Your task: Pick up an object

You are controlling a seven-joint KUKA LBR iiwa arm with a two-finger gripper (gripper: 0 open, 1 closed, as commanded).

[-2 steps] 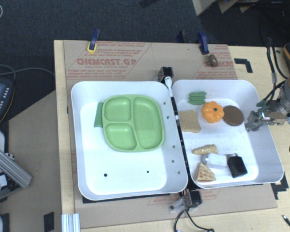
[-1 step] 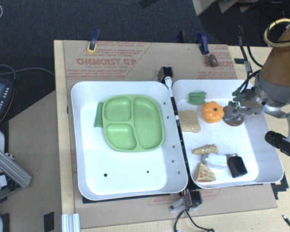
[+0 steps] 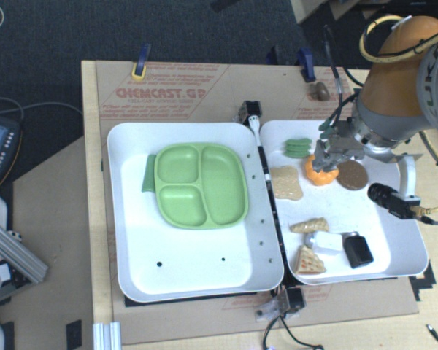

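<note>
The arm reaches in from the right over the right bin (image 3: 405, 257), and its gripper (image 3: 323, 159) hangs low at the bin's upper middle, directly over an orange object (image 3: 320, 175) whose top it hides. Whether the gripper is apart, together or clamped on anything cannot be told from this angle; the orange object rests on the bin floor beneath it.

The orange object is crowded. A brown disc (image 3: 352, 175) lies just beside it on the right, partly under the wrist. A green ridged piece (image 3: 298, 148) lies just up and to the left, near the bin's top wall. A tan bread-like slab (image 3: 286, 182) lies to the left, near the divide between the bins.

Farther toward the front of the bin are a tan pastry-like piece (image 3: 309, 226), a small white block (image 3: 325, 241), a pizza-slice-shaped wedge (image 3: 310, 261) and a black block (image 3: 358, 250), all well apart from the gripper. A black cylindrical part (image 3: 388, 199) juts over the bin's right side.

The left bin (image 3: 131, 254) holds a green divided plate (image 3: 201, 184) with three compartments, lying flat over a darker green piece at its left edge. Both bins sit on a cardboard-covered worktop (image 3: 102, 195).
</note>
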